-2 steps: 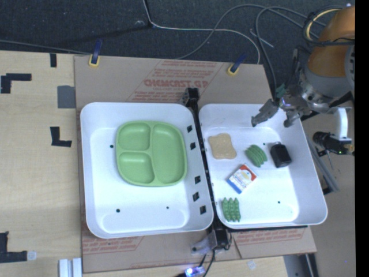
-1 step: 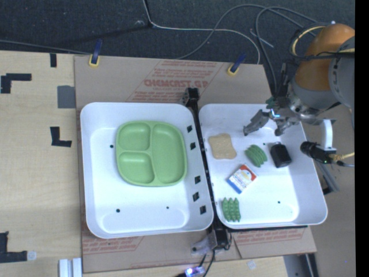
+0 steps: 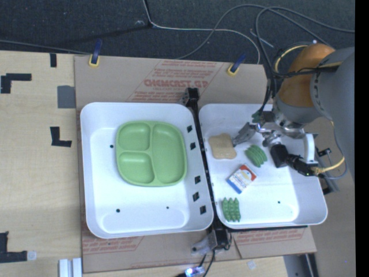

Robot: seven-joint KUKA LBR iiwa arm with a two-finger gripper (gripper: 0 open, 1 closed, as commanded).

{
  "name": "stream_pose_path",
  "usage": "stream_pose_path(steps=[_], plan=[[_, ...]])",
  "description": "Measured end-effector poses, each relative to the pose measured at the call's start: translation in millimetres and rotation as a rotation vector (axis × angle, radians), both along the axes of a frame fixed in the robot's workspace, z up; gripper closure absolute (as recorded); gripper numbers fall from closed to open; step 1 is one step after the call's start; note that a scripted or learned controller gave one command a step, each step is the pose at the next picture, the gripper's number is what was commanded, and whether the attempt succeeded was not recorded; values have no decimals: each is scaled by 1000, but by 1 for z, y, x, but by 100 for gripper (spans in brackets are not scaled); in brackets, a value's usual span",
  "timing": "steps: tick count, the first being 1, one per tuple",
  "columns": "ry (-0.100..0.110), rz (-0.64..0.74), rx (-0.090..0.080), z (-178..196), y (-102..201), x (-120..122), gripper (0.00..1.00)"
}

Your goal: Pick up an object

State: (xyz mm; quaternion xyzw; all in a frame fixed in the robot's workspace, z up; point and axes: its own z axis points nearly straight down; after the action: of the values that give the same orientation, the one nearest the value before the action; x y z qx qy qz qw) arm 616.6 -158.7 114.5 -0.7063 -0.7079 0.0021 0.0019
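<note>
The gripper [image 3: 256, 137] hangs low over the back part of the right bin [image 3: 300, 209], and the grey arm [image 3: 331, 91] comes in from the right. Its two fingers stand apart, and I see nothing between them.

Just below the fingertips, close in front of them, lies a small green ridged piece [image 3: 256, 156]. It is oval, with dark lines across it, and it lies at a slant on the white floor of the bin. To the left of it, near the wall between the bins, lies a tan block [image 3: 222, 147] with soft rounded corners. More to the front is a small flat packet [image 3: 241, 179], white with blue and red. Near the front left corner is a dark green bumpy piece [image 3: 231, 209].

The left bin [image 3: 92, 172] holds a light green plate [image 3: 151, 153] with three compartments. Both bins rest on a brown board on the surface [image 3: 34, 172].
</note>
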Motion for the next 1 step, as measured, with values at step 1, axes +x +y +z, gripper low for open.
stream_pose_path(steps=[1], plan=[[-6,-1,-1,-30,0,1,0]])
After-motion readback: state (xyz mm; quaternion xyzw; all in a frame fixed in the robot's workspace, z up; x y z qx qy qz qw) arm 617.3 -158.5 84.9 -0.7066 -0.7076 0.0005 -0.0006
